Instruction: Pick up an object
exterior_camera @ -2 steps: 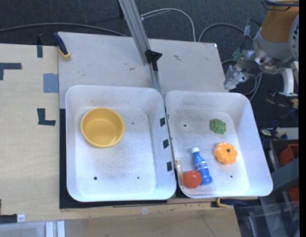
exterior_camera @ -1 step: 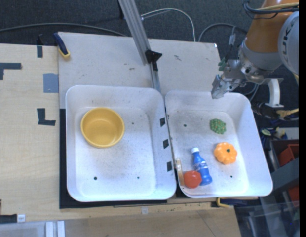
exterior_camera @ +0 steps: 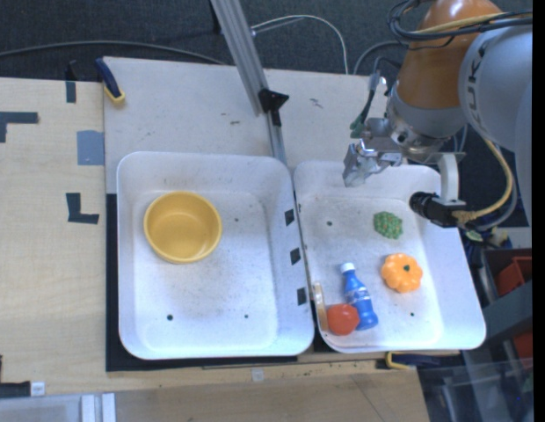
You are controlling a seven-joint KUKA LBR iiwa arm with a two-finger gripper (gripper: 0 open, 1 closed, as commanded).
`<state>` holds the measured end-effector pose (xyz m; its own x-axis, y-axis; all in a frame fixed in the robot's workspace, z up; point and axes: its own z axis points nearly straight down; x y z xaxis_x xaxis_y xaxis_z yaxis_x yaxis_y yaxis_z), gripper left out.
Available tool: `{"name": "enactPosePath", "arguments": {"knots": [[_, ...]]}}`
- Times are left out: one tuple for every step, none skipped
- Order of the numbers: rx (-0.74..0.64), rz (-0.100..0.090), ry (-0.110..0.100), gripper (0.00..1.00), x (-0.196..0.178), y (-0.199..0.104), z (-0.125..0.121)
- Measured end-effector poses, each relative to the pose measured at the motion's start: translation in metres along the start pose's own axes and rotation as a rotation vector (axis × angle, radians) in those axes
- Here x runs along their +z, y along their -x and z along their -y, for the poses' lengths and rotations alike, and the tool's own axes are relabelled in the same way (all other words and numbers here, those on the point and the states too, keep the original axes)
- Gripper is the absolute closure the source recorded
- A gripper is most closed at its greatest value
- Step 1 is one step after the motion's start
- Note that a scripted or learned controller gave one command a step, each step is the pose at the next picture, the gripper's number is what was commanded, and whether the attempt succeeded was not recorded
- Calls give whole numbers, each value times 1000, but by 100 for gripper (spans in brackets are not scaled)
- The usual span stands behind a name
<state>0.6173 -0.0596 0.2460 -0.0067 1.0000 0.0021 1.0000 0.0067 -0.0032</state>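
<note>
My gripper [exterior_camera: 357, 172] hangs over the far left part of the right bin [exterior_camera: 448, 323], with nothing between its fingers. In that bin lie a green lumpy object [exterior_camera: 388, 225], an orange pumpkin-shaped object [exterior_camera: 402, 272], a blue bottle with a white cap [exterior_camera: 358, 296] and a red object [exterior_camera: 342, 318] touching the bottle's lower end. A narrow tan piece [exterior_camera: 318, 301] rests against the bin's left wall. The green object sits a little below and to the right of the gripper. A yellow bowl [exterior_camera: 183, 226] stands in the left bin [exterior_camera: 211, 328].
A grey metal bar [exterior_camera: 246, 47] slants down from the top to the junction of the two bins. Black cables [exterior_camera: 299, 25] loop behind the bench. The grey arm with its orange band [exterior_camera: 444, 55] fills the upper right.
</note>
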Motion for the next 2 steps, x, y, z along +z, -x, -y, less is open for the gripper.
{"name": "enactPosePath", "arguments": {"knots": [[0, 0, 0, 100, -5, -47, 20], [0, 1, -2, 100, 6, -107, 43]]}}
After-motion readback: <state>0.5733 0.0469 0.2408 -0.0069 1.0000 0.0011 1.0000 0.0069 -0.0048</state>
